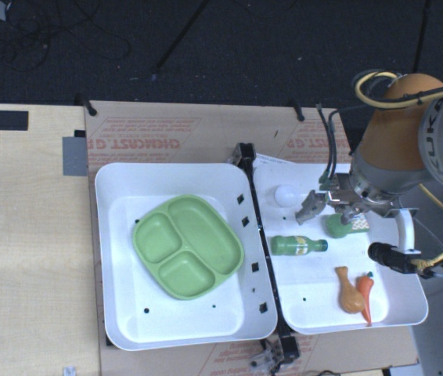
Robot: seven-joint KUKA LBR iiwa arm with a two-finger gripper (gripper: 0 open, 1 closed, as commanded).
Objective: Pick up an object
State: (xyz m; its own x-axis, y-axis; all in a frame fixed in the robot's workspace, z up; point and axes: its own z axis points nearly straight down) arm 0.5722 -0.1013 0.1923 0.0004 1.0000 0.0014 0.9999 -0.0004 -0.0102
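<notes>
Reaching in from the right of the frame, my gripper (316,204) hangs over the upper middle of the right bin (409,313), its grey fingers spread apart with nothing between them. One fingertip (306,215) sits low and left; the white ball (285,196) lies just beside it, further left, near the bin's upper left corner. Below my gripper, a green bottle (299,246) lies on its side, its neck pointing toward the right of the frame and its base close to the divider between the bins. Under my wrist, right of the gripper, a small green object (336,226) rests on the bin floor, partly covered by my own hardware, so I cannot make out its full shape. In the lower right of the bin an orange-tan gourd-like toy (349,293) lies touching an orange carrot (365,296) on its right side.

The left bin (120,312) holds a green divided plate (187,246), three compartments facing up, set at a slant in the middle of the bin. Both bins rest on a sheet of brown cardboard (159,131), and pale wood bench surface (26,249) fills the left of the frame.
</notes>
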